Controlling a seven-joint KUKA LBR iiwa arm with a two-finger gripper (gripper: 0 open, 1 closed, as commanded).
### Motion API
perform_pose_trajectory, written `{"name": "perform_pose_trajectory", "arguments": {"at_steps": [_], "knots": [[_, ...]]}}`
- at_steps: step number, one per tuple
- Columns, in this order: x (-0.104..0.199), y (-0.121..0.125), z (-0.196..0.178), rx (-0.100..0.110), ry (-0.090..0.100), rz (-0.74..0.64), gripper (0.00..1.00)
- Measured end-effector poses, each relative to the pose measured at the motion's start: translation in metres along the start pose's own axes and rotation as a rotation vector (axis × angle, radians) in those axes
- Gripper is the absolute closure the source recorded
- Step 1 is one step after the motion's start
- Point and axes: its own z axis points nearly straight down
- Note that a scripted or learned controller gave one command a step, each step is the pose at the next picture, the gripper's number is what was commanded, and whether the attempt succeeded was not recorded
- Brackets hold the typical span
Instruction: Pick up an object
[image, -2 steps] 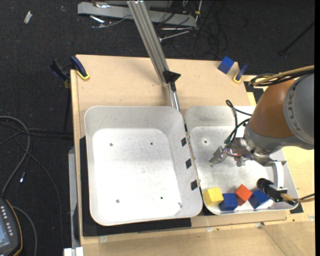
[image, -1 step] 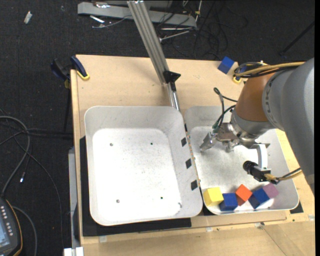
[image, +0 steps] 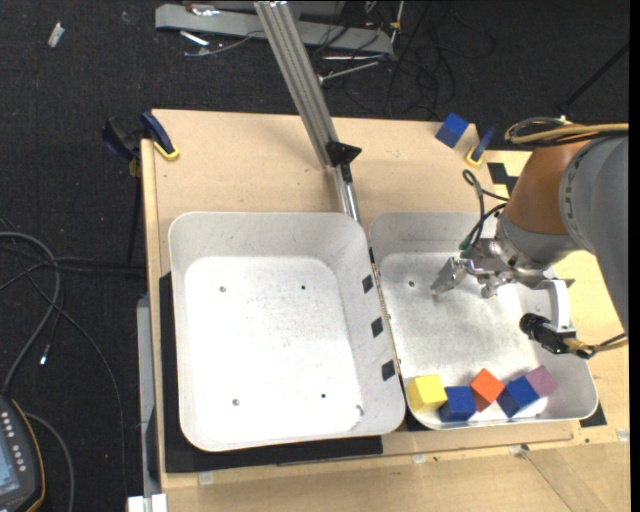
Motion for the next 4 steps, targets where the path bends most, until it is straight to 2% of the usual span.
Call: {"name": "perform_pose_trajectory", "arguments": {"at_steps": [1,2,3,4], "knots": [[0.053,-0.045,0.001,0.007,0.007,-0.008,0.0],[0.057,0.018,-0.021,-0.004,0.003,-0.01,0.0],[0.057,0.015,-0.019,0.003,0.003,-0.008,0.0],[0.06,-0.056,0.001,0.009,0.005,-0.002,0.0]]}}
